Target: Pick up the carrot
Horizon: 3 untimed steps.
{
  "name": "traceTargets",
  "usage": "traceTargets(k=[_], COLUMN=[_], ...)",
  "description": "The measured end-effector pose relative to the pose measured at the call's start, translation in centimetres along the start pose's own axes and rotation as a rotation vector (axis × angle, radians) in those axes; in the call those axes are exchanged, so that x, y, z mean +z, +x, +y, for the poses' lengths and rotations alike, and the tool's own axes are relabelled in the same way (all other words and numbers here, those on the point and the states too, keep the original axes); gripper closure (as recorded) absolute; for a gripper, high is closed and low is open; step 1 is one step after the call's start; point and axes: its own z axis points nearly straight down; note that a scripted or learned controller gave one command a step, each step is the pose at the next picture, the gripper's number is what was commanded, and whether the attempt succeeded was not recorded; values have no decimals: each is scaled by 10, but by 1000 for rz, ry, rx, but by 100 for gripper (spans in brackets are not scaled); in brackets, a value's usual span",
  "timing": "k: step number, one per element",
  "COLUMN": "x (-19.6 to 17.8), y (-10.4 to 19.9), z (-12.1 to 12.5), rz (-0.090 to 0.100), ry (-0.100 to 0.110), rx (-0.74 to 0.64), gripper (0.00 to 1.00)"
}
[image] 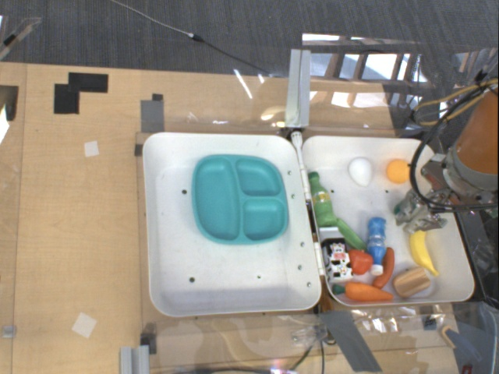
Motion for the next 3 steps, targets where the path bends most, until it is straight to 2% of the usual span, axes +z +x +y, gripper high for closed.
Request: traceTargets(k=[1,2,3], x=[49,-6,0], y=[32,11,27], z=[26,8,21], rz=[-2,0,0], ry=[4,-2,-6], rx=[-154,-562,-965], gripper=[100,100,100])
